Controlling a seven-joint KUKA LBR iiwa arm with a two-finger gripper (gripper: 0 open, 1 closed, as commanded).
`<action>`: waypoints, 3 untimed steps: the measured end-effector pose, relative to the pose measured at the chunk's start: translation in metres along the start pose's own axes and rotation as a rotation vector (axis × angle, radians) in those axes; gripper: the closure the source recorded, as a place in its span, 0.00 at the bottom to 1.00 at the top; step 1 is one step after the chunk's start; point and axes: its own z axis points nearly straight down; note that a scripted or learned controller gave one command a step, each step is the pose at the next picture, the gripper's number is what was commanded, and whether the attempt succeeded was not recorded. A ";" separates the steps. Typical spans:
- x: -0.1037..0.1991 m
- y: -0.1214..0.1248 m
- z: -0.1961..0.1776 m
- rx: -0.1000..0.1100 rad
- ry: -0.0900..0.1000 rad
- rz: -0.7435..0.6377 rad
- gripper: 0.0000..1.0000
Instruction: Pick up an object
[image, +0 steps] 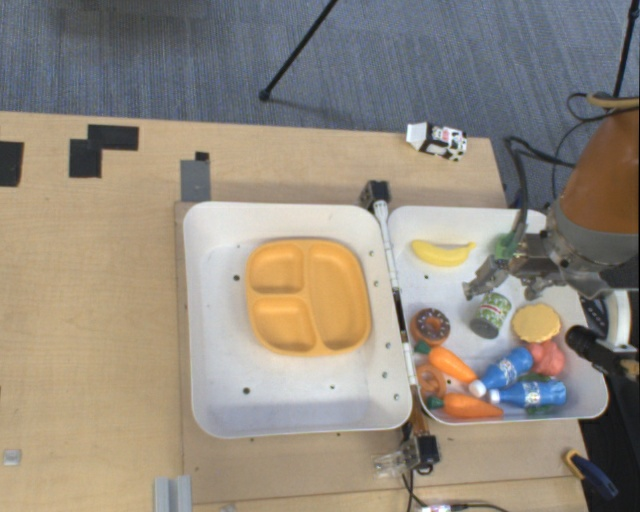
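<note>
Gripper (497, 283): fingers spread, holding nothing, above the green can (492, 314).
Right bin (592, 400): crowded.
Left bin (215, 395): orange divided plate (305, 296) centred, margins bare.

Fixed overhead camera, slanted down, both bins (200, 330) in frame

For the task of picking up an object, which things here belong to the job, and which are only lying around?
Part of the job:
gripper
right bin
banana
green can
carrots
blue bottles
donut
yellow disc

Only lying around:
orange divided plate in the left bin
small black and white toy on the bench
black tape marks
</note>
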 end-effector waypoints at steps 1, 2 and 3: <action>-0.028 -0.011 0.125 0.004 0.000 -0.060 0.00; -0.053 0.052 0.150 -0.005 -0.002 -0.211 0.00; -0.053 0.055 0.138 -0.014 -0.006 -0.212 1.00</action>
